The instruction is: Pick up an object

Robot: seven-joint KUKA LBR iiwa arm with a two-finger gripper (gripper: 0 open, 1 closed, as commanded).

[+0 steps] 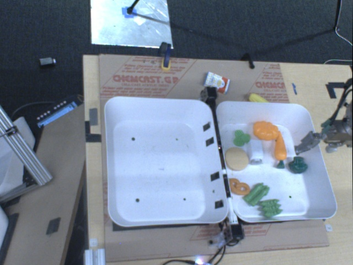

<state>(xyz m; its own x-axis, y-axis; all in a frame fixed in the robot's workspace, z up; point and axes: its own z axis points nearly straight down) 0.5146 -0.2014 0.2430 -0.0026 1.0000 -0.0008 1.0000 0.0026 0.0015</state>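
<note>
Pincer (306, 143) at the right-hand rim of the right bin (309, 114), reaching in from the edge of the frame; its grey tip hangs over the bin's right wall, just above a dark green toy (298, 165), and whether it is spread or closed cannot be made out at this size. Nothing is visibly in its grip.

No object has been lifted; every candidate lies in the right bin. Counted there: one orange lump (265, 130), one carrot-like orange piece (280, 147), one small green piece (241, 137), one tan disc (237, 159), one pale, whitish object (256, 152) beside it, one pretzel-shaped piece (239, 186), two leafy green pieces (256, 193) near the front wall, and the dark green toy. The left bin (118, 115) holds none. On the counter (138, 73) behind the bins lie one small white-and-red item (216, 81) and one yellow item (257, 98).

The likeliest trouble is the rim: a descent this close to the right wall could land on plastic rather than on the toy, or nudge the bin. The dark green toy looks small and knobbly, so a closing grip may squeeze it sideways and come up with nothing. The carrot-like piece lies just beside it and could be dragged or pinned along with it.
</note>
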